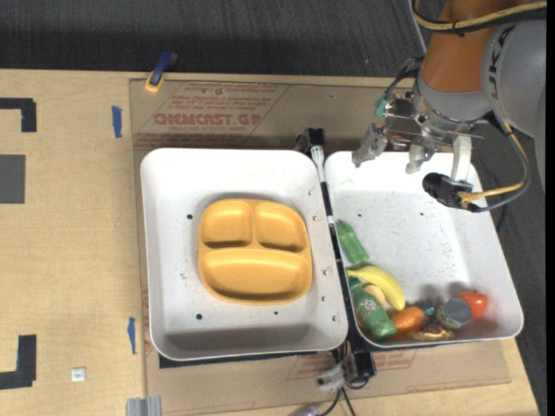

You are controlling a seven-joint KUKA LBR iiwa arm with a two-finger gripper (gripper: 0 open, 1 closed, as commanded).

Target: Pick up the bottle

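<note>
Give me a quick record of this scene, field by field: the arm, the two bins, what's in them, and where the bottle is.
arm: gripper hangs over the far edge of the right bin, apart from the items
left bin: holds a yellow divided tray
right bin contents: clustered at the near side, a green bottle, a banana, an orange piece, a red piece
bottle position: lying along the right bin's left wall, just beyond the banana
task state: bottle not yet picked up
</note>
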